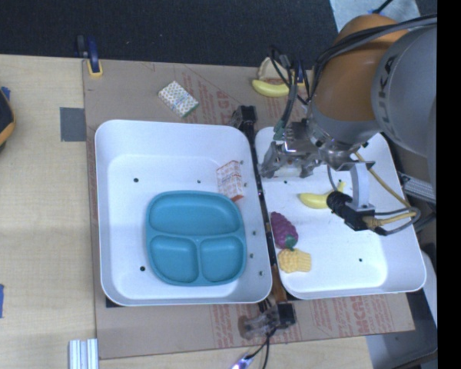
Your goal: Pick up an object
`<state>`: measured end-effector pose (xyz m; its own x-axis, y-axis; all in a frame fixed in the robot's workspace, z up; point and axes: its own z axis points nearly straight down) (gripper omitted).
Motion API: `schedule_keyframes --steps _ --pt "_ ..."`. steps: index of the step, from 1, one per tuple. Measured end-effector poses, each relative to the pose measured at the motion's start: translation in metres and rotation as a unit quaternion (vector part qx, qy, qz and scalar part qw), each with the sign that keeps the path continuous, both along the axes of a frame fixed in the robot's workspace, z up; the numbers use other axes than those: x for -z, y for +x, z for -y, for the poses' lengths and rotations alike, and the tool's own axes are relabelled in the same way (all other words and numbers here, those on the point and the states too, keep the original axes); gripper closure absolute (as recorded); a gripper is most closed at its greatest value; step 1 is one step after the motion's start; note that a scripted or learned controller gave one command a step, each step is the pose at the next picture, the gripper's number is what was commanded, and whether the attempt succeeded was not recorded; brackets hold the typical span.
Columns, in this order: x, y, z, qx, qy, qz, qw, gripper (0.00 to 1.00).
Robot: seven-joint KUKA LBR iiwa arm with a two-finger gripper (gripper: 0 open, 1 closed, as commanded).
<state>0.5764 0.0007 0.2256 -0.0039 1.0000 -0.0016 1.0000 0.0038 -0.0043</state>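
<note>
Knobbly yellow corn cob [294, 261], glossy purple eggplant [283, 227], smooth banana [315, 200] — metal gripper [286, 162] above, grip state unclear

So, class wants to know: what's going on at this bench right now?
A grey and orange robot arm reaches in over the right bin, its gripper near that bin's upper left corner. Nothing is visibly between its fingers. A banana, a purple toy and a yellow corn lie in that bin. The left bin holds a blue divided tray and a small packet.
</note>
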Motion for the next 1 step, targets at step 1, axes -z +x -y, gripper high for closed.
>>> schedule_keyframes --steps 1 --pt "0.0343 0.0064 0.0423 0.000 -0.0001 0.000 1.0000 1.00"
